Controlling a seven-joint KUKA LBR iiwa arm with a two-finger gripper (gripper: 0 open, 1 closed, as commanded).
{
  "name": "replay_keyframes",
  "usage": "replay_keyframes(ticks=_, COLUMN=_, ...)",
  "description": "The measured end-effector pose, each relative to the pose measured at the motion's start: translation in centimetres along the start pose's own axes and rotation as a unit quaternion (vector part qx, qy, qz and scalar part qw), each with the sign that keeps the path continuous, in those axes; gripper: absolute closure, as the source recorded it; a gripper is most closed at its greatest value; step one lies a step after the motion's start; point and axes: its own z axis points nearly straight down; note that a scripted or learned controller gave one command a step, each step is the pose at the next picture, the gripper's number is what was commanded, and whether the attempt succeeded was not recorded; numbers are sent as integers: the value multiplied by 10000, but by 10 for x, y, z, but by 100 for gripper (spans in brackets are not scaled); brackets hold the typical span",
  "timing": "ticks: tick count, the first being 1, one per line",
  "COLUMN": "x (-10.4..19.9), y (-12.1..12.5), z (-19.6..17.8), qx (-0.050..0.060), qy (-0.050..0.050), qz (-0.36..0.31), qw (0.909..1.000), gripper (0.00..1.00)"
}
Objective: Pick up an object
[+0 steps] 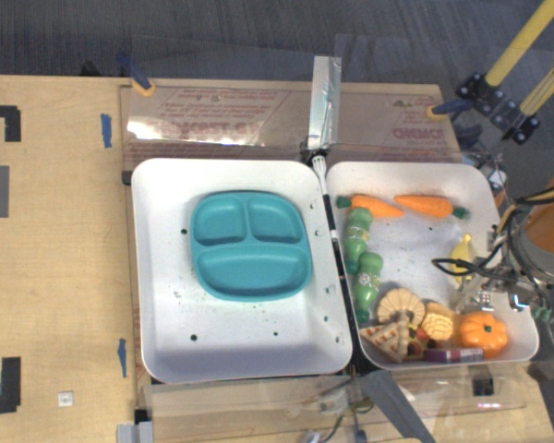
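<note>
The right white bin (415, 238) holds toy food. Two orange carrots (374, 207) (427, 206) lie along its far side. Green vegetables (358, 247) run down its left side. At the near side sit a tan bread piece (399, 305), a corn cob (438, 323), a pizza slice (388, 340), a purple piece (452, 352) and an orange pumpkin (485, 332). A yellow piece (463, 248) lies by the right wall. My gripper (486, 293) hangs low over the bin's right side, just above the pumpkin and close to the yellow piece, partly hidden by black cables. I see nothing held in it.
The left white bin (162, 275) holds a teal divided plate (250, 245). A taped metal strip (324, 109) stands behind the seam between the bins. Yellow struts (526, 35) cross the top right corner. The arm's orange band (547, 233) is at the right edge.
</note>
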Motion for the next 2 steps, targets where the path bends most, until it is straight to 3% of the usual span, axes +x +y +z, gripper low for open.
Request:
replay_keyframes(ticks=1, x=14, y=-2, z=0, qx=3, qy=-25, qz=-974, qw=9952, gripper=100)
replay_keyframes(ticks=2, x=8, y=19, z=-1, qx=20, qy=-21, qz=-1826, qw=9832, gripper=100)
